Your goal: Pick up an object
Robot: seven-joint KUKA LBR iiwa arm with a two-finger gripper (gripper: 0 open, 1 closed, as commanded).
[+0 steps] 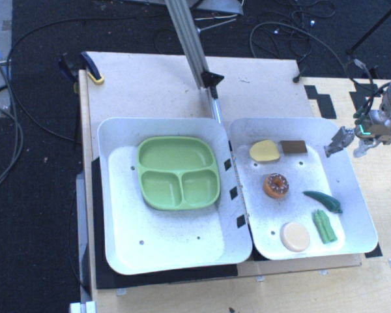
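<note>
At the frame's right edge, the gripper [350, 146] is hovering spread and empty — the donut [275, 186] and its neighbours are lying ungrasped.

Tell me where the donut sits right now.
The donut lies near the middle of the right bin, just below the yellow piece and brown block, left of the dark green pepper.

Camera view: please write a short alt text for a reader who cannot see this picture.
The robot's two-finger gripper hovers open at the upper right edge of the right white bin, holding nothing. That bin holds a yellow oval piece, a brown block, a glazed doughnut, two green vegetables and a cream disc. The left white bin holds a green divided plate.
</note>
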